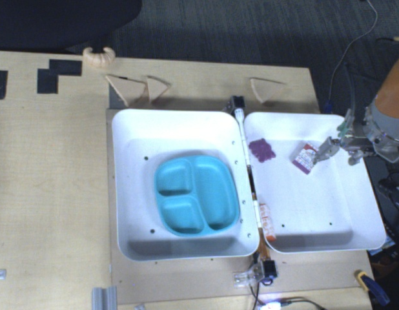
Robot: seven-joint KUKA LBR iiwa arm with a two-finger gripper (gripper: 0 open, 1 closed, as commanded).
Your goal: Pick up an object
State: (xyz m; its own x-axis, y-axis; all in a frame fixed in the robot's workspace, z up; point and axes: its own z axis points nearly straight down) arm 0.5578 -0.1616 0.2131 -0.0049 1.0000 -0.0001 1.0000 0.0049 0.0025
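- A turquoise three-compartment plastic plate (196,194) lies in the middle of the left white bin (132,141) on the worktop.
- A small purple crumpled scrap (261,150) rests near the right white bin's (354,218) far-left corner.
- A small maroon-and-white packet (305,158) lies by the far edge, just beside the gripper (331,148); it looks light and thin, probably slippery, best pinched across its narrow sides.
- Whether the jaws are parted or closed, I cannot tell.

No legible text anywhere; print on small red-and-white packet (305,157) in right white bin (328,237) too blurred.
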